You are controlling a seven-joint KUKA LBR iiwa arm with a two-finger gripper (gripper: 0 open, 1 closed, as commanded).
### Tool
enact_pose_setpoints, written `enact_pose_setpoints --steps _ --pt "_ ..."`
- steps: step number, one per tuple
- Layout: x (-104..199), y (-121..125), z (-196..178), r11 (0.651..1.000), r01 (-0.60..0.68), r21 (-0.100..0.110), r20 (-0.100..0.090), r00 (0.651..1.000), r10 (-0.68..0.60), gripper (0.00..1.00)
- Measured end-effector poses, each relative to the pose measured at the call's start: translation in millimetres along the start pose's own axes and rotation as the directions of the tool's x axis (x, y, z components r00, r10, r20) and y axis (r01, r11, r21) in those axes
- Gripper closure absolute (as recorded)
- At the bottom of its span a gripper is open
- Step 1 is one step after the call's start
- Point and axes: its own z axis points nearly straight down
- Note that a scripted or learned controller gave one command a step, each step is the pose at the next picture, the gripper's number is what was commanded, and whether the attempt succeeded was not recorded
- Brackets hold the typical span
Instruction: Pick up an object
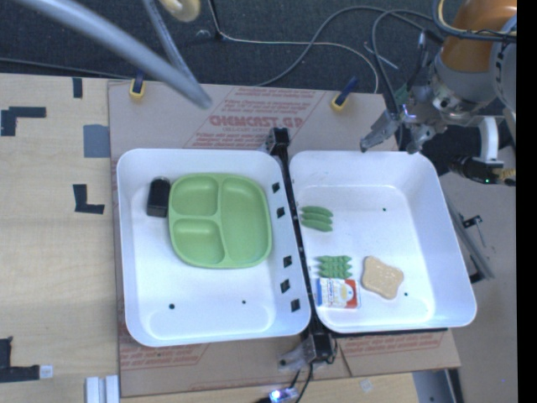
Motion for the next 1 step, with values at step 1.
enact_pose_setpoints --steps 1 --pt "2.9 4.6 45.0 1.0 0.001 0.003 0.001 1.0 -0.001 0.0"
